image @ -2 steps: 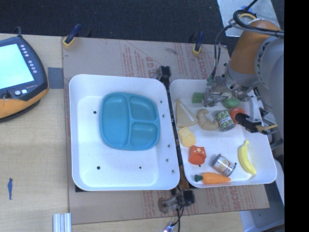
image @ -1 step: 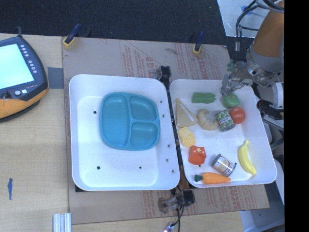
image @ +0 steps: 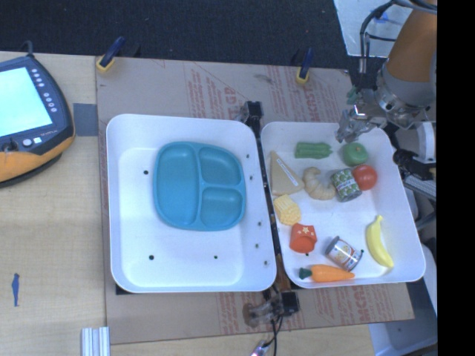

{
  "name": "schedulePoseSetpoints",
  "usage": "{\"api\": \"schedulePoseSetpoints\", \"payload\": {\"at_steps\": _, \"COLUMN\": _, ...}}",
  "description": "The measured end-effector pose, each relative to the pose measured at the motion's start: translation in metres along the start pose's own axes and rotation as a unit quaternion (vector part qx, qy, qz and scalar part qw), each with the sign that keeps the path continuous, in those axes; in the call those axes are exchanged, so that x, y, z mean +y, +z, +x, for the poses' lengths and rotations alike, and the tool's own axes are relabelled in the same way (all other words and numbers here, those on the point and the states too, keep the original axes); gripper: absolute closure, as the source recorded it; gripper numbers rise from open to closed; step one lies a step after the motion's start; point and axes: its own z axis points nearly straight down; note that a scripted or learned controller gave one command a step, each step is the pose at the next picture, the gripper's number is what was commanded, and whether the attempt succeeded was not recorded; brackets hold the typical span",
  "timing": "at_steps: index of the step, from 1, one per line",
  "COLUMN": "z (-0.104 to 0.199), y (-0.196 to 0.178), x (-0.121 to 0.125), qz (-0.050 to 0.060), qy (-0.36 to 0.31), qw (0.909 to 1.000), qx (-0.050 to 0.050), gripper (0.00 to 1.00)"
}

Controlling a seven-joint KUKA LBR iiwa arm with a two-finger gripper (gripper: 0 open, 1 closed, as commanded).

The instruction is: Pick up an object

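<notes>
Hovering empty and parted, hand [image: 352, 128] just beside green apple [image: 355, 153] in right bin [image: 404, 199].

Right bin [image: 395, 199] crowded, green pickle [image: 312, 150], apple [image: 355, 153], tomato [image: 364, 176] and can [image: 344, 185] packed near its far edge, carrot [image: 331, 274] and banana [image: 379, 242] along near-right corner, left bin [image: 130, 221] open around blue divided plate [image: 200, 185]

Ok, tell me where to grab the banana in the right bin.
Likely best at the middle of the banana, from straight above, closing across its narrow width. It lies flat near the right bin's right wall, clear of the can, so the sides look free.
</notes>
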Motion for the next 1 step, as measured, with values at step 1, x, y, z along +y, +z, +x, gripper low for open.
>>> {"api": "schedulePoseSetpoints", "payload": {"at_steps": 1, "z": 0.0, "y": 0.0003, "x": -0.0002, "qz": 0.0, "qy": 0.0, "qw": 1.0, "qx": 0.0, "gripper": 0.0}}
